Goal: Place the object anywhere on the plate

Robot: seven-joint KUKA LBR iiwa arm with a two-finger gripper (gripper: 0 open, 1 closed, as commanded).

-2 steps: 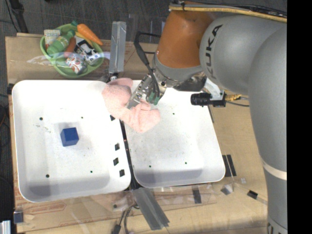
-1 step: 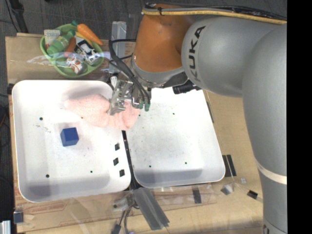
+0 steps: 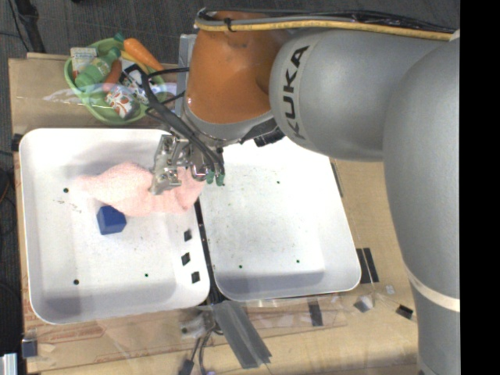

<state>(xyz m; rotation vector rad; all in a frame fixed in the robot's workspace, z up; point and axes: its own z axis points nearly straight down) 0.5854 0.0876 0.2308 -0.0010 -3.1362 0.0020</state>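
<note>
The grey KUKA arm (image 3: 367,76) reaches in from the right, its gripper (image 3: 166,180) poised over the far right part of the left bin (image 3: 47,287), above a pale pink plate (image 3: 129,187); whether anything sits between its tips cannot be told from this angle. A small blue block (image 3: 111,219) — the object — rests at the plate's near edge, apart from the gripper; the right bin (image 3: 281,233) lies alongside; a green bowl (image 3: 105,76) of assorted items stands behind the bins.

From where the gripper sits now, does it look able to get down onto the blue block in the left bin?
Probably yes. The blue block lies bare on the left bin floor, apart from the pink plate, with nothing over it; the gripper hangs just to its upper right.
</note>
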